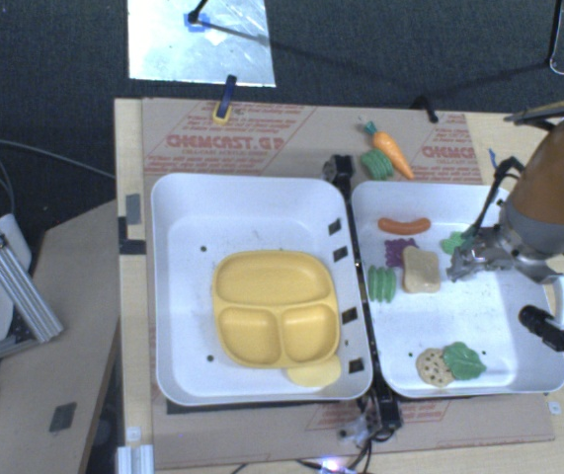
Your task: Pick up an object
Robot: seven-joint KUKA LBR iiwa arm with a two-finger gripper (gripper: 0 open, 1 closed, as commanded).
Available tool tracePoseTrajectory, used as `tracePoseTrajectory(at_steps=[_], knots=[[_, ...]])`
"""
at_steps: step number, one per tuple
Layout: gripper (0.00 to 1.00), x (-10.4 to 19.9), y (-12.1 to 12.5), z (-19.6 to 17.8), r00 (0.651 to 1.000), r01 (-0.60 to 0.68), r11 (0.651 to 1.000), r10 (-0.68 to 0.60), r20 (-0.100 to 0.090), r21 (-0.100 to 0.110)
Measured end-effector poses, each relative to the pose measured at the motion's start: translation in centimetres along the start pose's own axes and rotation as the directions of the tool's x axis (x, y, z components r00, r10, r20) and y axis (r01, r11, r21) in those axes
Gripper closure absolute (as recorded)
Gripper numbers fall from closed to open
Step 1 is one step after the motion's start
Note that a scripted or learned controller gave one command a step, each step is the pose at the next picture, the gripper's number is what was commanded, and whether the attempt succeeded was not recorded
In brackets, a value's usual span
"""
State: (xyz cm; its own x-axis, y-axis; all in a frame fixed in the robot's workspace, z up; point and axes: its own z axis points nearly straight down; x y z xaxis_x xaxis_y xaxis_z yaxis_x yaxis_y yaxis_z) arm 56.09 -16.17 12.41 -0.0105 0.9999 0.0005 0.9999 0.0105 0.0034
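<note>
Gripper (pixel 456 265) low over the right bin (pixel 519 358), upper right part, tips just right of the tan bread slice (pixel 422 271); can't tell how far the jaws are apart, nothing visibly between them. Green leafy piece (pixel 452 241) sits just above the tips, may be touching them.

Likely target is the bread slice: looks like light stiff toy food, smooth plastic so probably a bit slippery, best pinched across its short sides. It lies flat on the bin floor, so the grip has little height to catch.

Crowding: purple grapes (pixel 395 253) touching the slice's upper left, green bean pods (pixel 382 283) just left of it, sausage (pixel 404 225) near above. Fingers going down on the left side could bump grapes.

Further out: cookie (pixel 432 366) and second lettuce piece (pixel 464 360) touching each other at the bin's lower edge, well apart from the gripper. Yellow divided tray (pixel 277 307) in the left bin (pixel 188 225). Carrot (pixel 392 150) outside the bins, on the board above
</note>
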Motion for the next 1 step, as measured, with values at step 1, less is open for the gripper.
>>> tracePoseTrajectory(at_steps=[1], knots=[[1.0, 1.92, -0.85, 3.91, 1.0, -0.006, 1.0, 0.006, 0.004, -0.003]])
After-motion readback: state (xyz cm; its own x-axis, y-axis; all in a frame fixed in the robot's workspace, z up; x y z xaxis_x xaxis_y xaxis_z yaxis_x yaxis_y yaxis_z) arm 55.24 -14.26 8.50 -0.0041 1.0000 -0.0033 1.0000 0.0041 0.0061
